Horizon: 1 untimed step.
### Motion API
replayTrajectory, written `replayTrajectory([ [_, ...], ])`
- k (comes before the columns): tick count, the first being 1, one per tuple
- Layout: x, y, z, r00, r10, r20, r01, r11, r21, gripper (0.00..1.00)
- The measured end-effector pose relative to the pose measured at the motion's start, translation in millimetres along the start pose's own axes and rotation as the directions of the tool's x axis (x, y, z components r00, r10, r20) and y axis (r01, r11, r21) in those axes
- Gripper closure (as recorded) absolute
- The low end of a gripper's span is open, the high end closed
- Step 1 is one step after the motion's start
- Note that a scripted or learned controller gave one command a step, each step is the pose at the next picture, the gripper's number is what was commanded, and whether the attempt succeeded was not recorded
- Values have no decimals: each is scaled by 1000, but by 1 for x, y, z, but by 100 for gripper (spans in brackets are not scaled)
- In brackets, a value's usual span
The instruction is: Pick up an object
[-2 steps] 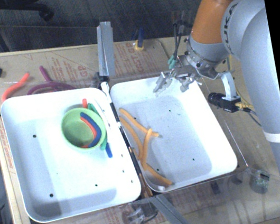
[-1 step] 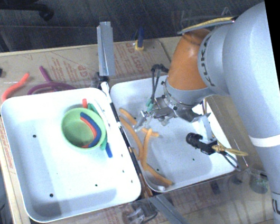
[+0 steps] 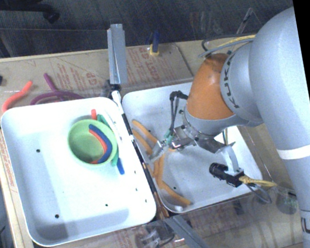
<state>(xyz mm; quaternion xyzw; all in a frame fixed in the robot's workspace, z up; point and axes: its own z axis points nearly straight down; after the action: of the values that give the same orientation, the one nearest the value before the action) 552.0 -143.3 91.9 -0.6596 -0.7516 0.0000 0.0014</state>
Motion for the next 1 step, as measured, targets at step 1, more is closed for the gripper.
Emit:
replayTrajectory([
  [1,0,1,-12,1000,-8,-2,8,1000,3,100],
])
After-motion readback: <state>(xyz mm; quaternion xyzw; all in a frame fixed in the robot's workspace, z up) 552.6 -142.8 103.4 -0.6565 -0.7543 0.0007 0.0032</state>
